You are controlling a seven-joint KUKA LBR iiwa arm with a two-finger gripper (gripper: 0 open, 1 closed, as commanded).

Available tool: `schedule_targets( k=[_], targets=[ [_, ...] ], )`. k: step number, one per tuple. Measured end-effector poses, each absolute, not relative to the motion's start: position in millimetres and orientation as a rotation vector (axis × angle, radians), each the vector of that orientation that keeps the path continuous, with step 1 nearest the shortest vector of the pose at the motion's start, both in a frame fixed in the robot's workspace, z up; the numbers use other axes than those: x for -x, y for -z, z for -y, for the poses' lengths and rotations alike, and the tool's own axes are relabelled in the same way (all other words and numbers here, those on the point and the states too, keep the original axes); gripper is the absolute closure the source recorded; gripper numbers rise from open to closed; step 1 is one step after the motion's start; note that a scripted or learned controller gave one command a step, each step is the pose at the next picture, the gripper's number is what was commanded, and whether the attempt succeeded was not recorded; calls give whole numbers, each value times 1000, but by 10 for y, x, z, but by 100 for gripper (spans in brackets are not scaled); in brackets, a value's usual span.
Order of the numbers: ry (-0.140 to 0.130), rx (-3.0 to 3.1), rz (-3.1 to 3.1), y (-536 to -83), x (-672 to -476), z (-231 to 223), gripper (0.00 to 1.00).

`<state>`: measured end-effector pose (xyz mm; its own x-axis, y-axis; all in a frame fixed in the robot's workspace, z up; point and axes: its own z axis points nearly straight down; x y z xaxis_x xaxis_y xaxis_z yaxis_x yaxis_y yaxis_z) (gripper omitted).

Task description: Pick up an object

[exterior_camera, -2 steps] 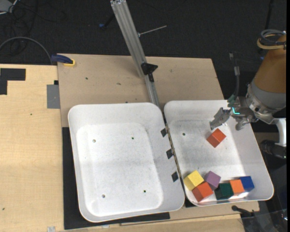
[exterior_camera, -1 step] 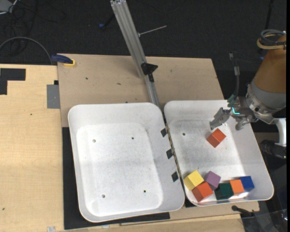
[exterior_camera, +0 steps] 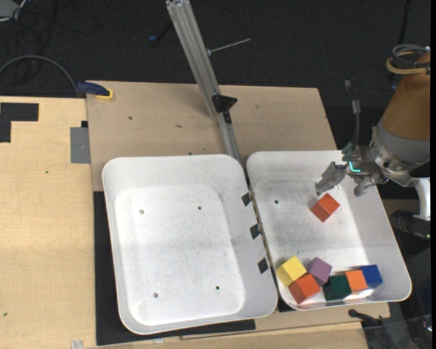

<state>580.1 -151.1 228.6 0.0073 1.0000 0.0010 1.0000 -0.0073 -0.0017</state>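
Observation:
A red-orange cube (exterior_camera: 325, 207) lies tilted on the floor of the right bin (exterior_camera: 276, 173), toward its far right side. My gripper (exterior_camera: 345, 184) hovers just above and behind it, open, with one grey finger (exterior_camera: 327, 180) right over the cube's top edge and the other further right. Nothing sits between the fingers. Along the bin's front edge sits a cluster of cubes: yellow (exterior_camera: 292, 269), purple (exterior_camera: 320, 269), red-orange (exterior_camera: 304, 288), dark green (exterior_camera: 337, 287), orange (exterior_camera: 357, 279) and blue (exterior_camera: 371, 275).
The left bin (exterior_camera: 123, 173) stands beside the right one, with black clips (exterior_camera: 253, 230) along the shared rim. A slanted aluminium rail (exterior_camera: 200, 64) rises behind the bins. The arm's orange band (exterior_camera: 410, 107) is at the right edge.

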Motion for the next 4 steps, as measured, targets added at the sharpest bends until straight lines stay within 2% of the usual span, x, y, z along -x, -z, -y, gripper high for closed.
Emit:
schedule_targets(
  k=[4],
  targets=[
    [-1, 2229, 2211, -2286, -5801, 1513, 0]
  ],
)
